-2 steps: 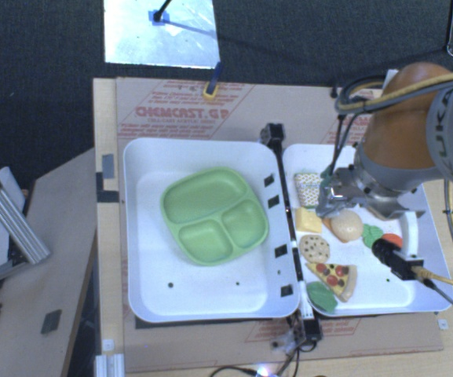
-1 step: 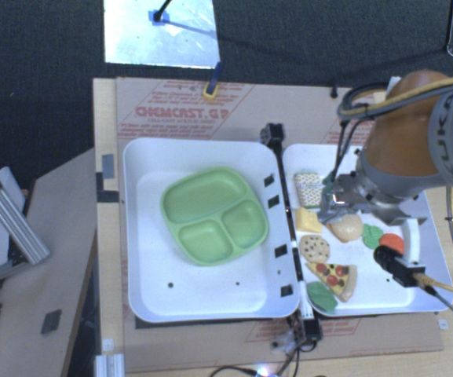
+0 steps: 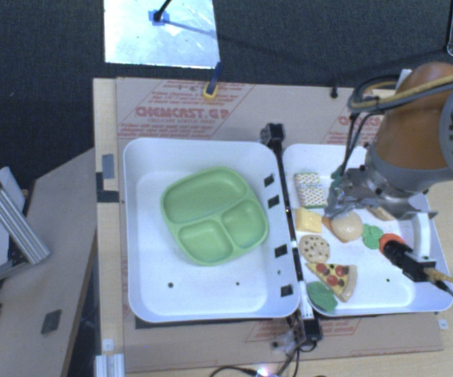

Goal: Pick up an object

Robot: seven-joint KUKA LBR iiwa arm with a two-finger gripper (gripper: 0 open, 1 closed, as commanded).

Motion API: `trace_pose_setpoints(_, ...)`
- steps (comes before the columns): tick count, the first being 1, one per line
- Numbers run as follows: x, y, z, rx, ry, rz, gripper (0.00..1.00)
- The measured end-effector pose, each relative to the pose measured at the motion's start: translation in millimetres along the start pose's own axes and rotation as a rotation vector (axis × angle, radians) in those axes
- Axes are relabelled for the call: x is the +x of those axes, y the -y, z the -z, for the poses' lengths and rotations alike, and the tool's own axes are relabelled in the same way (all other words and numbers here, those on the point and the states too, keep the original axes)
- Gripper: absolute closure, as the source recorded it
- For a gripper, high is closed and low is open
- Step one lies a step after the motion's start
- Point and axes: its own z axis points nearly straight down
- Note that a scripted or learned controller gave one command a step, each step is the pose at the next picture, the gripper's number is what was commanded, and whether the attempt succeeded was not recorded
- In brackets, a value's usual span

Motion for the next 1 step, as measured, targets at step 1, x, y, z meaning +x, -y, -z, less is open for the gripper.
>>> trace_pose_setpoints(1, 17.4, -0.1, 1.3, 0.000, -0.001, 0.006, 1.00)
